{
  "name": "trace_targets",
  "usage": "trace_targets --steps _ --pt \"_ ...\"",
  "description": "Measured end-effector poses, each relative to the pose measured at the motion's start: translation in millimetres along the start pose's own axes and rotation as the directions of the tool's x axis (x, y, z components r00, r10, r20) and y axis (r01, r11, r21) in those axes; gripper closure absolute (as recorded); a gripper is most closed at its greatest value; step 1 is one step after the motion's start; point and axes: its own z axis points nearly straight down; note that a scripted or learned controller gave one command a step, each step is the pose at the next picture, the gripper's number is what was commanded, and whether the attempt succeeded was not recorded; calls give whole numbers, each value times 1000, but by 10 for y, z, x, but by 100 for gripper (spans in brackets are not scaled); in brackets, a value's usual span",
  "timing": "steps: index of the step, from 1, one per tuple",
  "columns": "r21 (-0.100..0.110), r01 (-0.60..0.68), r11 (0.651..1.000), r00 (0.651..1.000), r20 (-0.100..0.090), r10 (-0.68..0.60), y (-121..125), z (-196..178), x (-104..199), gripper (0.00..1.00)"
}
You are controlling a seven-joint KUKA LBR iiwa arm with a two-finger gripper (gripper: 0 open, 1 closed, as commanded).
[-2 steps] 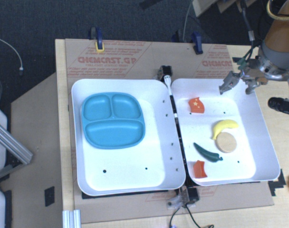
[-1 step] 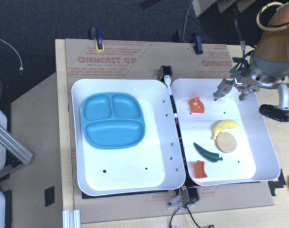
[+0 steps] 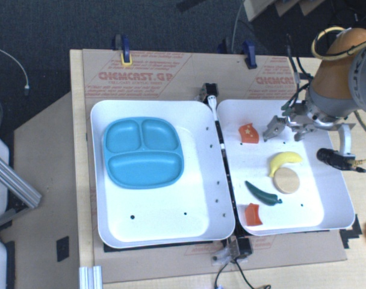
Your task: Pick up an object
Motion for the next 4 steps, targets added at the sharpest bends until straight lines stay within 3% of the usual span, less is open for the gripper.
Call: trace_targets --steps 1,2,4 --pt "-8 -1 1000 1000 1 1 9 341 -4 0" --pt "-10 1 1000 1000 3 -1 13 232 -1 100" --pt "-17 2 1000 1000 5 -2 119 -1043 7 100"
